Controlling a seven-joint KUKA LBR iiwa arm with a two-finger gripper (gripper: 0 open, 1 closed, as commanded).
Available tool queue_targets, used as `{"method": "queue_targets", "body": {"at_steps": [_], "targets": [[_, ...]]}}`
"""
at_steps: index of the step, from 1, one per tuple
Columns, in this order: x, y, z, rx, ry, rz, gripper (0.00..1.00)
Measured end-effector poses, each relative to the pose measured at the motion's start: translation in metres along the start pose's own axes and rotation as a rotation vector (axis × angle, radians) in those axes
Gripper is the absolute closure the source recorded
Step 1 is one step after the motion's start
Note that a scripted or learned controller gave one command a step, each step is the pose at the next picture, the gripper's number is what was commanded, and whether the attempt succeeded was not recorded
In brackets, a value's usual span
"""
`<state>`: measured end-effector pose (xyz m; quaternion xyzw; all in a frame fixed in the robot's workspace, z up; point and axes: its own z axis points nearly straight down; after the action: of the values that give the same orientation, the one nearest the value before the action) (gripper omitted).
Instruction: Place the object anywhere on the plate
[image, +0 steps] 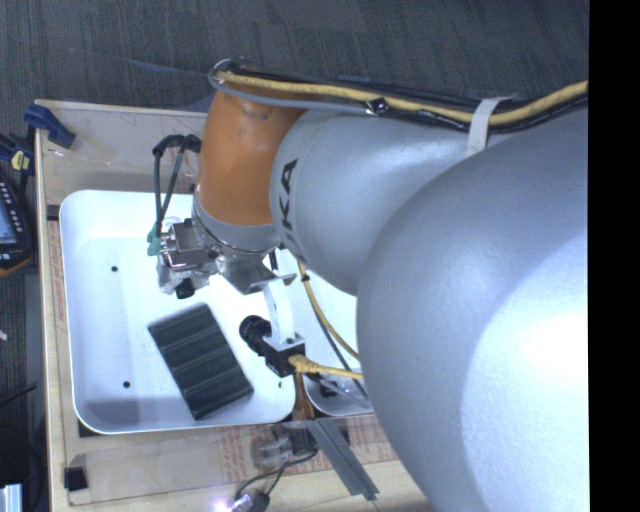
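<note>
The gripper (180, 265) sits left of centre, its fingers mostly hidden under the wrist, so their state cannot be told. Just below it lies one dark ribbed block (199, 359) on the floor of the left white bin (85, 300), its long axis running from upper left to lower right. A plate rim (335, 405) peeks out at lower centre.

The left bin (90, 300) is showing plain white, and the flat object (200, 360) lying in it is showing dark charcoal with raised parallel ribs running across it. The arm (450, 280) is gleaming pale grey, with an orange band (240, 160) above the wrist (black lettering beside it). A yellow cable (400, 100) is running along it. The surface (130, 125) is showing light, pale wood.
</note>
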<state>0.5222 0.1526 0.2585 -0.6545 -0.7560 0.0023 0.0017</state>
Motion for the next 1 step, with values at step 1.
{"method": "queue_targets", "body": {"at_steps": [1], "targets": [[-0.0241, -0.0483, 0.1656, -0.006, 0.004, -0.071, 1.0]]}}
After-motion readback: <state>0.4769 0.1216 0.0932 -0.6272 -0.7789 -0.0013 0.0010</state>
